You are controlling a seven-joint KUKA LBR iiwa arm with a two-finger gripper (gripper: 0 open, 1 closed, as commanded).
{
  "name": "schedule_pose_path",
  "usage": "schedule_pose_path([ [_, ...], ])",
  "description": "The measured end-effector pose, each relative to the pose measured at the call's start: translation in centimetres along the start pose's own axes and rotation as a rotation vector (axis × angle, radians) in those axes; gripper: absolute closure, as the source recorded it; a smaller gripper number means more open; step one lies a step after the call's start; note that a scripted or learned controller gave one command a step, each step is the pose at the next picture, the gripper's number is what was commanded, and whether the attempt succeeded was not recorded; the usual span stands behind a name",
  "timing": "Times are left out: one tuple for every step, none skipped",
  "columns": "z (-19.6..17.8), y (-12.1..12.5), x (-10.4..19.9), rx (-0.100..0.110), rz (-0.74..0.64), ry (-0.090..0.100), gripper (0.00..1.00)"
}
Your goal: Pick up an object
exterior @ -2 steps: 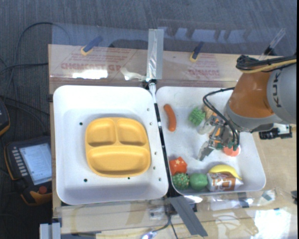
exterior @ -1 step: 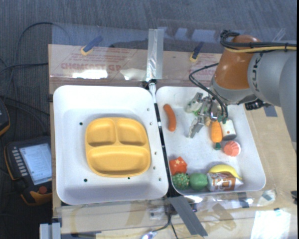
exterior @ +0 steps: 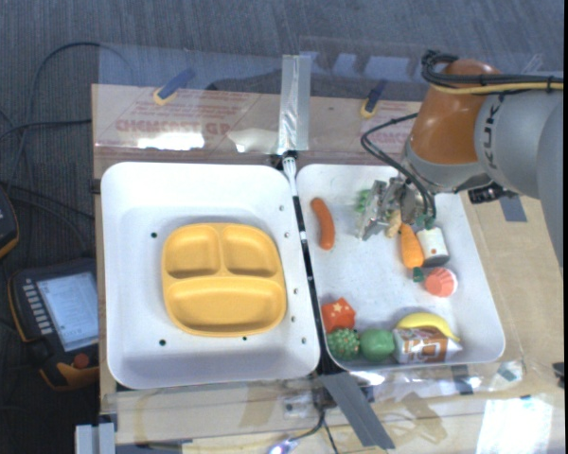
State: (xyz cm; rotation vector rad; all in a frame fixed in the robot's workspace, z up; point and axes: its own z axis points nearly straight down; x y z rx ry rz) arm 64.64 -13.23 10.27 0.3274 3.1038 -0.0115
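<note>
My gripper (exterior: 382,219) hangs low over the upper middle of the right bin (exterior: 480,296), fingers open and angled down to the left, with nothing clearly between them. A small green leafy toy (exterior: 363,199) lies just left of the fingers. An orange carrot (exterior: 411,246) lies just to their right, beside a small white box (exterior: 434,244). A brown sausage (exterior: 323,223) lies further left, near the bin's left wall.
Along the right bin's lower side lie a red pepper (exterior: 338,314), broccoli (exterior: 343,342), a green fruit (exterior: 378,344), a banana (exterior: 426,323), a can (exterior: 424,348) and a red fruit (exterior: 440,282). The left bin (exterior: 123,253) holds a yellow divided plate (exterior: 225,277).
</note>
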Motion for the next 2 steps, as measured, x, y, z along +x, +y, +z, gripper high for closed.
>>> schedule_pose_path([
  [-8.3,7.6,3.3,-0.005,0.131,0.018,1.00],
  [-12.3,12.0,7.0,-0.002,0.284,0.020,1.00],
])
